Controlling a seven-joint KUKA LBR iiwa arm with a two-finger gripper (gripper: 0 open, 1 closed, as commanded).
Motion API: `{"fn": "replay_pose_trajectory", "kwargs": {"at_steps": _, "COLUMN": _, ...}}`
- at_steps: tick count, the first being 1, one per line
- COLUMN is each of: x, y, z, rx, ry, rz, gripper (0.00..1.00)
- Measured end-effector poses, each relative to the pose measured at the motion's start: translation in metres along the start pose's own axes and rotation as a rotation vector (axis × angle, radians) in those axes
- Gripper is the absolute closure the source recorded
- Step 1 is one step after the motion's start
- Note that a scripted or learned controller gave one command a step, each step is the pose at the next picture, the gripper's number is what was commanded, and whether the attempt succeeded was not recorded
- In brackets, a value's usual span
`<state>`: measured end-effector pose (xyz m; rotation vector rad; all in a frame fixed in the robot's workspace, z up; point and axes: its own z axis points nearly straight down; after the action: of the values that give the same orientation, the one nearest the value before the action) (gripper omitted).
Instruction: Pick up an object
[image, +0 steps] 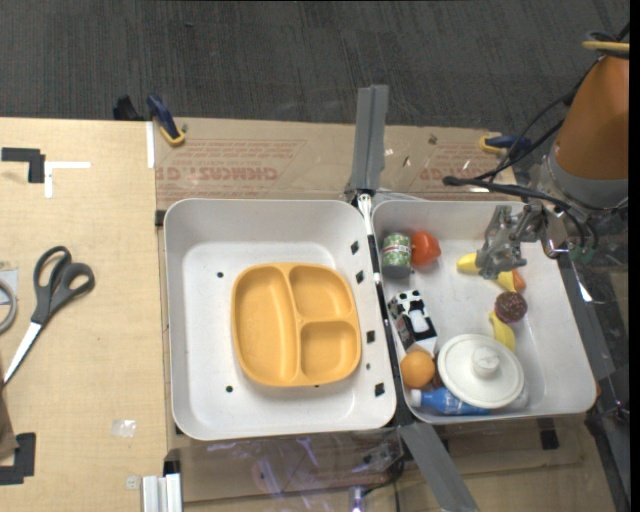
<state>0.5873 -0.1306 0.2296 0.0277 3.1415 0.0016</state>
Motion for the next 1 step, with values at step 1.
{"fn": "replay_pose_trajectory", "kwargs": {"at_steps": 1, "x": 0.0083, "y": -0.0723, "z": 0.14, "rx": -0.001, "ry": 0.0, "rz": -0.358, "gripper": 1.0}}
